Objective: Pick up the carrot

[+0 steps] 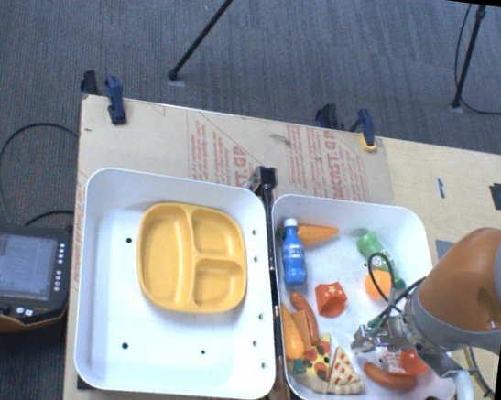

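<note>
Hanging low at the right bin's (413,228) near corner, the tool (377,338) sits over toys; I cannot tell how it is set. The carrot (318,234) lies far off by the blue bottle (294,255). It may grab the wrong toy.

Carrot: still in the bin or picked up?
In the bin. The carrot lies flat at the far end of the right bin, beside the blue bottle, apart from the hand.
</note>
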`<state>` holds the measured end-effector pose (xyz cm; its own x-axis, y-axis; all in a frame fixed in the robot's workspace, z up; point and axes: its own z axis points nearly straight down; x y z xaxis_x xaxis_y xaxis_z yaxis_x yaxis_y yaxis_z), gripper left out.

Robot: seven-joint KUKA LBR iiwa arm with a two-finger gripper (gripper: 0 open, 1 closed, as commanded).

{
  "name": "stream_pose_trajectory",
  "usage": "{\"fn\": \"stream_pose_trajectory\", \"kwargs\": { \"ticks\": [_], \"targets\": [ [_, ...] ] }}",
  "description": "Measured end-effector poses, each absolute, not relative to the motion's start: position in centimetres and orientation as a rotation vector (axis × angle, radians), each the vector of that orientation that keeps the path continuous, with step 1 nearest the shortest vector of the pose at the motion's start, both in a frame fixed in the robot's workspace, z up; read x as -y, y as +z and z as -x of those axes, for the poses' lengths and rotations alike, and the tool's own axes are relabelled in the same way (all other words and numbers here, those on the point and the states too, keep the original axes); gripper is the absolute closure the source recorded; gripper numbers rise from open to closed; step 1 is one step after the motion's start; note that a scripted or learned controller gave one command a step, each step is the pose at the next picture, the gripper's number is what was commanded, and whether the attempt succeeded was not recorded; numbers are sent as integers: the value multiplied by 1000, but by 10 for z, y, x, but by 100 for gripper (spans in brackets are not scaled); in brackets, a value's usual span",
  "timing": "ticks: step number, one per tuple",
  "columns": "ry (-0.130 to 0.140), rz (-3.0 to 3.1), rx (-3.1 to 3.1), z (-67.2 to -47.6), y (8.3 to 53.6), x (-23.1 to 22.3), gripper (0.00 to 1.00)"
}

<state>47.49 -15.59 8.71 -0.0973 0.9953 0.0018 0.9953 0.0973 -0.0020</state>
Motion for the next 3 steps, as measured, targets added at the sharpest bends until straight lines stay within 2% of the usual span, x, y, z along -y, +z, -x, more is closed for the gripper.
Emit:
{"fn": "stream_pose_trajectory", "kwargs": {
  "ticks": [1, 2, 3],
  "targets": [
    [0, 2112, 2326, -475, 87, 156, 0],
    [-7, 2309, 2110, -523, 97, 199, 0],
    [-1, 2535, 1850, -570, 87, 198, 0]
  ]
}}
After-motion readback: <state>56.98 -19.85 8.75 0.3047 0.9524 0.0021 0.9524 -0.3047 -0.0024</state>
